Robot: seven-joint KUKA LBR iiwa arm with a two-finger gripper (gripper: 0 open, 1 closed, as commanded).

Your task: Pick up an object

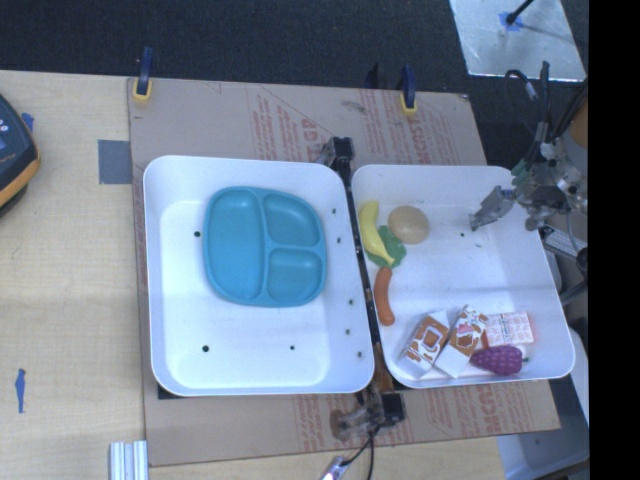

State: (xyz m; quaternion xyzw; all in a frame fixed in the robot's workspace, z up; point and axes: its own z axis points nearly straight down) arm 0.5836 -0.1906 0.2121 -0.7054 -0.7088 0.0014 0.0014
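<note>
A pale wooden bench [70, 298] topped with clamped cardboard [250, 118] holds two white bins, the left bin [180, 358] carrying a blue divided plate [265, 246], the right bin [500, 268] toy food including a banana [370, 230], while the gripper [492, 211] hovers upper right, its opening impossible to judge.

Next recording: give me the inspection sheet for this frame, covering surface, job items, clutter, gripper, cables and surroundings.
Surface: cardboard sheet clamped on a wooden bench, bearing the left bin and the right bin side by side.
Job's things: in the right bin, a banana, a green piece, a tan round item, an orange sausage-like item, small cartons and a purple item.
Clutter: blue divided plate in the left bin.
Gripper: gripper over the right bin's far right side, touching nothing.
Cables: wires at the near edge between the bins.
Surroundings: dark floor; a yellow-edged device on the bench at left.
</note>
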